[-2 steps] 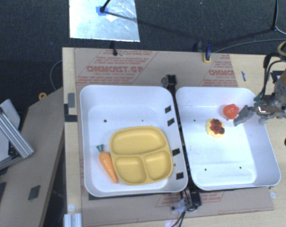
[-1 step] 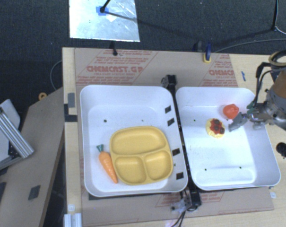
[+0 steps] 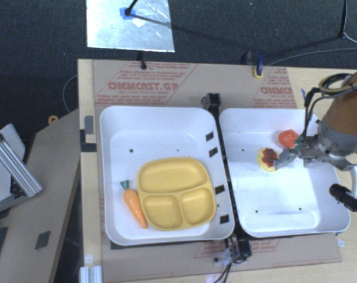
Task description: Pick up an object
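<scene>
**Yellow tray near, tool at the toy in the right bin**

Nearest the camera, in the left bin (image 3: 116, 158), a yellow three-part tray (image 3: 176, 192) lay flat, with a carrot (image 3: 133, 204) just beside its left edge. Further back, in the right bin (image 3: 296, 217), the tool (image 3: 277, 160) reached in from the right and met a small yellow and red toy (image 3: 265, 157); whether its fingers were apart or closed could not be told. An orange piece (image 3: 288, 138) lay near, slightly further back. Beyond the bins, brown board (image 3: 166, 81) covered the tabletop.
</scene>
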